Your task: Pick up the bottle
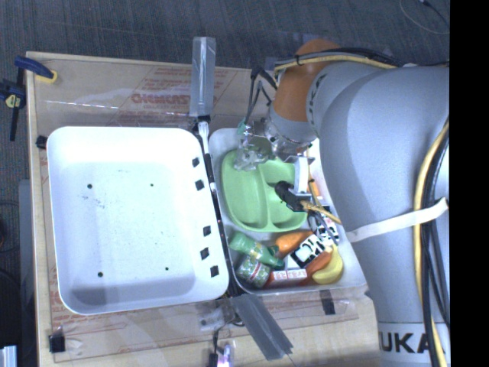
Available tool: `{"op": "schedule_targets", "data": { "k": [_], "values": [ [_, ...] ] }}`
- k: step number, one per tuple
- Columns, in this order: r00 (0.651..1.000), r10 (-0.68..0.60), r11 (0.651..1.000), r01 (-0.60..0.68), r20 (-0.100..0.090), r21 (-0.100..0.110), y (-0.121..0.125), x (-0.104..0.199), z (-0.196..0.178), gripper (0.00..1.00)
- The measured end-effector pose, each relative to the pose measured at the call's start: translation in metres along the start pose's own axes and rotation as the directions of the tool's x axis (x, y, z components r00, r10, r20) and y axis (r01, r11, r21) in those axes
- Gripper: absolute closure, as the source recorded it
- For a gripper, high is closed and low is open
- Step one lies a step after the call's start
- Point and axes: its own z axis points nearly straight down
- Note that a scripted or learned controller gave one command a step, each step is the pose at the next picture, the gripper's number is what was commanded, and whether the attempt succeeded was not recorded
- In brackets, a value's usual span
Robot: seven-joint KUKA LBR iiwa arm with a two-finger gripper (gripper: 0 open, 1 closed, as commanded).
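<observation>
I see the hand (248, 153) low over the upper rim of the green plate (256, 197); I cannot tell its grip. The bottle (254, 261) lies lower centre in the right bin (216, 145), so I'd move down-frame and descend squarely.

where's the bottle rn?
In the right bin, near its front-left corner: the green bottle lies just below the green tray, left of the carrot. The gripper is over the tray's far end.

Robot lab: clamped bench (114, 79), bins (122, 220).
</observation>
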Motion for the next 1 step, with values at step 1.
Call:
{"op": "schedule_targets", "data": {
  "k": [1],
  "values": [
    [0.997, 0.071, 0.997, -0.071, 0.0, 0.0, 0.003, -0.019, -0.0001, 1.0]
  ]
}}
